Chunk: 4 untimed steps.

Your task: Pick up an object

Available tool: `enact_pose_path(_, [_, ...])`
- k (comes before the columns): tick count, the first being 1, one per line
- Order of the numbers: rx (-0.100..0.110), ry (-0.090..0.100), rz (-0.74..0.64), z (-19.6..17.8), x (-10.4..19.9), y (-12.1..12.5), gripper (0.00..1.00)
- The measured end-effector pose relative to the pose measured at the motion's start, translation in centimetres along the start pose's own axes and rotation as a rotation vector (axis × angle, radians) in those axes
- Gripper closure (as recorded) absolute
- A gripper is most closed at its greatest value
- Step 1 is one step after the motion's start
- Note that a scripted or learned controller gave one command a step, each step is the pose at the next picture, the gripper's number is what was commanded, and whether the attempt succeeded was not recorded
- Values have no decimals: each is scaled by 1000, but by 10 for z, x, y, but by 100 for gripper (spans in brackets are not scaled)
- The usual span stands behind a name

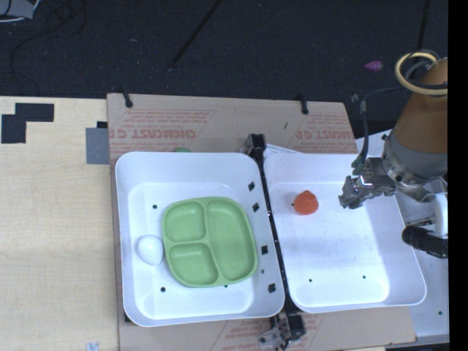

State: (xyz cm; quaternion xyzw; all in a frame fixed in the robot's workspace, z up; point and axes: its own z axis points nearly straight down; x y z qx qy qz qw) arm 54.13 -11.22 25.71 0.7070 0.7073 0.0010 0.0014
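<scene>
Near the right white bin's (409, 287) upper middle sits a small round orange-red object (306, 202), probably light, smooth, roll-prone, best pinched across its middle; gripper (352, 196) just beside it, apart, grip state cannot tell.

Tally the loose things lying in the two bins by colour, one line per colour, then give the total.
Green: 1, the divided plate in the left bin
White: 1, the small ball beside that plate
Orange-red: 1, the small object in the right bin
Total: 3
</scene>
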Motion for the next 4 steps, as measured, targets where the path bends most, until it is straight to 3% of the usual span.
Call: enact_pose_path(4, [10, 1, -2, 45, 198, -16, 100])
